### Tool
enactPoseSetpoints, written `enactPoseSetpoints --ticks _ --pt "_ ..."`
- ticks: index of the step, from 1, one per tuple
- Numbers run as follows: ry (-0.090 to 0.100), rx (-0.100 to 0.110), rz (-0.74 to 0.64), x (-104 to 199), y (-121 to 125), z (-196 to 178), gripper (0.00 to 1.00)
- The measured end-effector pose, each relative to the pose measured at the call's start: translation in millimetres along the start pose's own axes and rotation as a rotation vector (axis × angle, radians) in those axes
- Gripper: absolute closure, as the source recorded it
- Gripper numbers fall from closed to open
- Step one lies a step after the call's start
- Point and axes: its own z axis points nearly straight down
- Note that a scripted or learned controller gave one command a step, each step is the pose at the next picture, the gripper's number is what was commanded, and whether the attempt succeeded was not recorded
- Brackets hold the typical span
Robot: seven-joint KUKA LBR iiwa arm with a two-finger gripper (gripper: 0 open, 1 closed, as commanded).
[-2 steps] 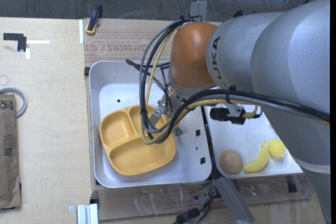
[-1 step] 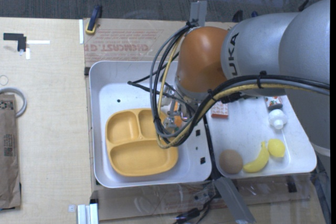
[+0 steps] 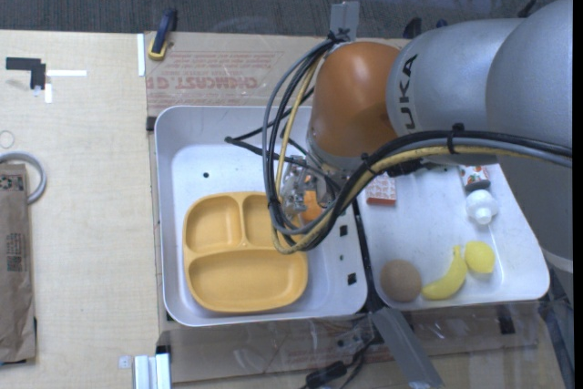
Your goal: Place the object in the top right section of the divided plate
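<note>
While end effector (image 3: 296, 194) hovers, divided plate (image 3: 239, 261) beneath

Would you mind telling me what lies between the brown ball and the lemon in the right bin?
In the camera view, a banana lies between the brown ball and the lemon.

One fixed camera looks down at a slant from above the bench, taking in both white bins (image 3: 173, 196), with the arm (image 3: 474, 87) close beneath it, entering from the right.

Claw (image 3: 296, 191) perhaps masked by cables (image 3: 282, 141)
</note>
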Motion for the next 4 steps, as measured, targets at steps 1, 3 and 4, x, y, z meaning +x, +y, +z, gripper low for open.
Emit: enactPoseSetpoints --ticks 1,3,4 --pt "-0.061 0.011 -0.126 32 16 -6 1.0" --pt "-0.074 0.006 -0.127 28 19 -16 1.0" --pt "-0.051 0.006 -0.137 36 23 -11 0.0"
